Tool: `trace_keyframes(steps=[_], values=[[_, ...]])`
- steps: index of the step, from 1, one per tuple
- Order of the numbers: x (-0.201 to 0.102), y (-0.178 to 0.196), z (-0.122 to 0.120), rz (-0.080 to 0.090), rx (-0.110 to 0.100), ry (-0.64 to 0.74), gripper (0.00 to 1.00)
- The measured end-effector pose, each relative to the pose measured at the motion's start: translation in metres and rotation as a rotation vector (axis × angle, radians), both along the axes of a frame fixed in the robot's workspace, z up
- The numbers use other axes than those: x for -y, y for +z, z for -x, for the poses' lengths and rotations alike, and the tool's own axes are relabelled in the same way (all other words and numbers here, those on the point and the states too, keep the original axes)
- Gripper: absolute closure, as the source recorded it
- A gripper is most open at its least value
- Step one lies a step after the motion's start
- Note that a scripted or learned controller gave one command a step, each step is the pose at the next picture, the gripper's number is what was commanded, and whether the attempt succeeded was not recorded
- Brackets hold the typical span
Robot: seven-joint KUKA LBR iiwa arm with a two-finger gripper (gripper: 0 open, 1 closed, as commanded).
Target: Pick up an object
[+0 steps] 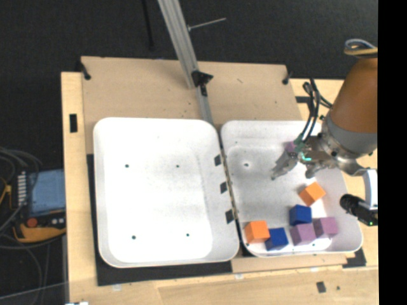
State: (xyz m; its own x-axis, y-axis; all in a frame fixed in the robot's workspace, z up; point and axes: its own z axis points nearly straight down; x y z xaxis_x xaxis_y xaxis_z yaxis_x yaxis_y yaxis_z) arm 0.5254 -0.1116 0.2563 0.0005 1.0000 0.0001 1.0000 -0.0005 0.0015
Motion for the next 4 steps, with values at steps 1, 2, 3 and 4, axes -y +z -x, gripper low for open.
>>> trace_keyframes(steps=[1,2,3,4], values=[[0.009,-0.054,-0.006,0.001,-0.006,-0.001,0.00],[0.004,-0.099,-0.007,0.001,-0.005,-0.003,0.00],[0.005,-0.157,-0.001,0.002,-0.001,-0.001,0.00],[0.005,-0.145,-0.003,-0.001,0.004,-0.009,1.00]])
